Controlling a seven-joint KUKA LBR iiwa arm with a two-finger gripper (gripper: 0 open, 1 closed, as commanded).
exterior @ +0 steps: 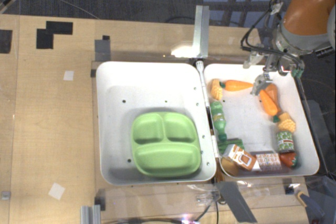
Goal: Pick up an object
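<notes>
My gripper (266, 77) hangs over the back of the right bin (242, 115), under the orange-banded wrist. It is just above the top end of an orange carrot (269, 102) that lies slanted by the right wall. A second carrot (237, 85) lies flat to the gripper's left, next to a yellow corn cob (214, 90). Nothing shows as held.
The right bin also holds a green bottle (218, 118), another corn piece (286, 124), a labelled can (284, 140), an orange-white carton (240, 157) and a wrapped bar (268, 161) along the front. A green divided plate (166, 144) lies in the left bin (121, 86).
</notes>
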